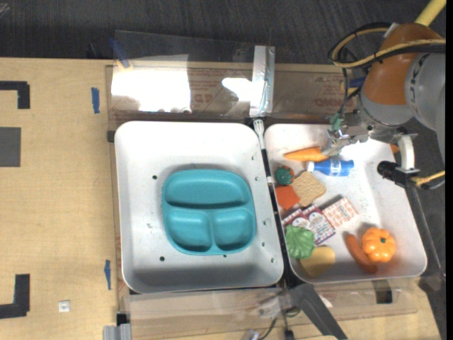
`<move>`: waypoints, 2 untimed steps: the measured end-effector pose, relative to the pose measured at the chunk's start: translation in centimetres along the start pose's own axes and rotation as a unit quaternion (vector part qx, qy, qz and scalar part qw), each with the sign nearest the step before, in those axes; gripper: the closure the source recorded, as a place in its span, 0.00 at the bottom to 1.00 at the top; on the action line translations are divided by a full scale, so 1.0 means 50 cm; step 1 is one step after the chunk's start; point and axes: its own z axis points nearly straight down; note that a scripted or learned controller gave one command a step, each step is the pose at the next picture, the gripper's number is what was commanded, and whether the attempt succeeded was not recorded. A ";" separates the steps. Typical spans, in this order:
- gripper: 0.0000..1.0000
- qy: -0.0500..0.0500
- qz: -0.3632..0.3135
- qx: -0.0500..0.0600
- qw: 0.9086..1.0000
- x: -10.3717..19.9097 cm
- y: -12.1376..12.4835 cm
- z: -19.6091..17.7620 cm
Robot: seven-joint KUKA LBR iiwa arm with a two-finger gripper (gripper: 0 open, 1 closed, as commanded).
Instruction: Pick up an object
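Note:
My gripper [338,139] hangs over the far part of the right bin [407,211], below the orange wrist band. Its tip is right by the thick end of an orange carrot [303,154] and just above a blue bottle [333,167]. I cannot tell whether it touches either. Below them lie a tan cracker [308,188], a red piece [286,197], a printed packet [330,217], a green lettuce leaf [299,241], a yellow piece [320,257] and an orange pumpkin [379,244] with a red-orange piece [356,251] beside it.
The left bin [134,211] holds a teal divided plate [209,210]. A small green item [284,175] lies by the wall between the bins. Cables and a black fitting [393,171] hang over the right bin's far right side. A clear panel [187,83] stands behind the left bin.

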 end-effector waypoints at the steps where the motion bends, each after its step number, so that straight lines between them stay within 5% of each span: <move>1: 0.00 0.001 0.000 0.002 1.000 0.001 -0.002 0.004; 2: 0.00 0.005 -0.005 0.007 1.000 0.025 0.020 0.046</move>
